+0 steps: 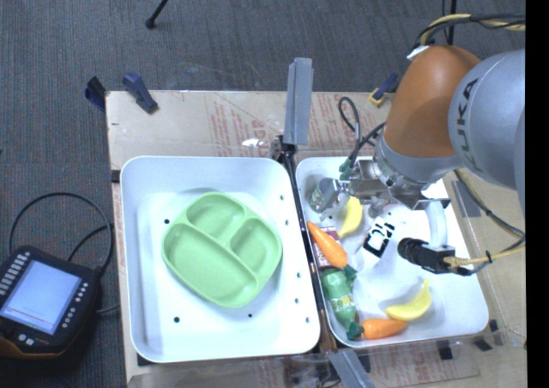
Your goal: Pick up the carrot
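Camera view: gripper (347,197) hovers near the carrot (328,245), approach step.
Finger state cannot be told; next, descend squarely over it.

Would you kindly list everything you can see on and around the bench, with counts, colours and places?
left bin: 1, white, left on the bench
divided plate: 1, light green, three compartments, inside the left bin
right bin: 1, white, beside the left bin
carrots: 2, orange; one at the right bin's left wall, one at its near edge
bananas: 2, yellow; one by the gripper, one toward the near right
green bottle: 1, lying along the left wall, between the carrots
clamps: 2, blue, bench's far left corner
teach pendant: 1, dark with lit screen, floor at left
arm: 1, grey and orange, over the right bin
gripper: 1, metallic, far left part of the right bin
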Robot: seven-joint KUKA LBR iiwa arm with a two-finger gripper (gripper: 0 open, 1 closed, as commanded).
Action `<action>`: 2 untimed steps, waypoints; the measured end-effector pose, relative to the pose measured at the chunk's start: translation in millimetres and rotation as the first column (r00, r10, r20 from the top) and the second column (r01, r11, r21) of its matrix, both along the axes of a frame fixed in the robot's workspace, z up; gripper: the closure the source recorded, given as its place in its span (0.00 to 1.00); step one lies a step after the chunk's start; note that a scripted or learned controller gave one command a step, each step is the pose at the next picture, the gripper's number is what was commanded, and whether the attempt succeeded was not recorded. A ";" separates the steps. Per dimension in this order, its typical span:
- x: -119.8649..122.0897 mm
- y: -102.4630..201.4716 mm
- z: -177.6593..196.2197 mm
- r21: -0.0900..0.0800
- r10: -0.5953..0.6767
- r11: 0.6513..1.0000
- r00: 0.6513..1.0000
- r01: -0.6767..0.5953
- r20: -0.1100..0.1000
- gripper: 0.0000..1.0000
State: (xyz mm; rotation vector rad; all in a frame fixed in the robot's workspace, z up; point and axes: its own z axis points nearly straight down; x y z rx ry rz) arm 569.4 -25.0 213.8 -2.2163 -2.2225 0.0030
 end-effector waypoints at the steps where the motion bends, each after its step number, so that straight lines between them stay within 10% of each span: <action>1: -10.9 -54.3 -102.5 -0.002 -0.033 0.999 0.999 0.033 0.022 0.00; 2: -24.7 -68.7 -111.2 -0.003 -0.001 1.000 0.999 0.001 0.041 0.00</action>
